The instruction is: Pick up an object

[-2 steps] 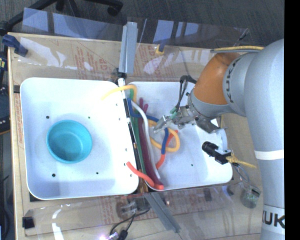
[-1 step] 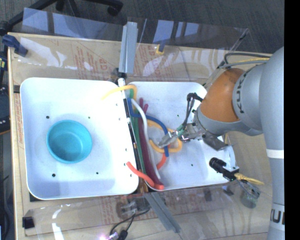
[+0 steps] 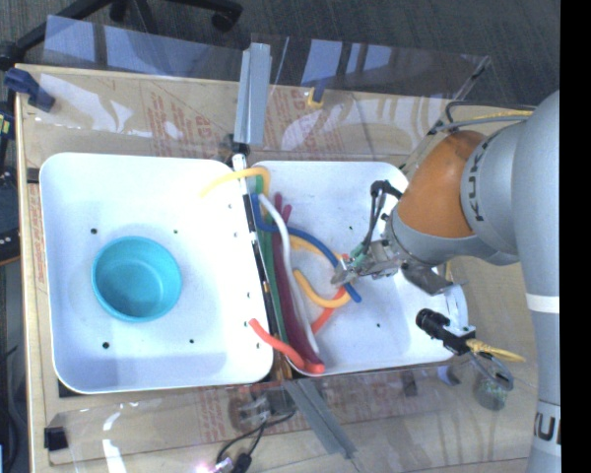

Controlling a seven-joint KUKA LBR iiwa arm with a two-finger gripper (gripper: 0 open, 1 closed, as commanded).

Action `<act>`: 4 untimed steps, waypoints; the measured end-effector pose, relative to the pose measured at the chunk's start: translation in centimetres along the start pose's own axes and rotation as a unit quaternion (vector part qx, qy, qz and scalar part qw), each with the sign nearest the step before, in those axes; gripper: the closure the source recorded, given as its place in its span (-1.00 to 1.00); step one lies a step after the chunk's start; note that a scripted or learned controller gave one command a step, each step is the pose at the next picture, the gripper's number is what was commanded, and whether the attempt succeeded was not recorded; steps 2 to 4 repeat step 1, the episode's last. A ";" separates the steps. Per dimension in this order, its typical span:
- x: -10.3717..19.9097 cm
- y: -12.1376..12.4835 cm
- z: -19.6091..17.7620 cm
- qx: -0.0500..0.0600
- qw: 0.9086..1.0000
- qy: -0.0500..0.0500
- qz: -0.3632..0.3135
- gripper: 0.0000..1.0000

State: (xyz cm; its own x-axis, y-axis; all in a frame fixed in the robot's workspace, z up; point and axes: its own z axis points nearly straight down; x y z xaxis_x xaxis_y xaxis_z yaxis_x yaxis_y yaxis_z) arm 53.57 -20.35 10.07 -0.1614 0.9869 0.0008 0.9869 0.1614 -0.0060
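You're at the reach-in step: gripper (image 3: 353, 270) low over the curved orange plastic strip (image 3: 327, 304) in the right white bin (image 3: 394, 358), jaws' state can't tell, so next needs a clean close & lift.

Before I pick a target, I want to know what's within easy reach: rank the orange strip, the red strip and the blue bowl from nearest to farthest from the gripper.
1. Orange strip: right bin, just left of the gripper.
2. Red strip: near corner of the right bin, along the divider.
3. Blue bowl: left bin, farthest.
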 end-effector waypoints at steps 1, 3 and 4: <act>6.5 3.1 -8.4 -0.001 1.000 0.000 -0.015 1.00; 6.5 3.1 -8.4 -0.001 1.000 0.000 -0.015 1.00; 6.5 3.1 -8.4 -0.001 1.000 0.000 -0.015 1.00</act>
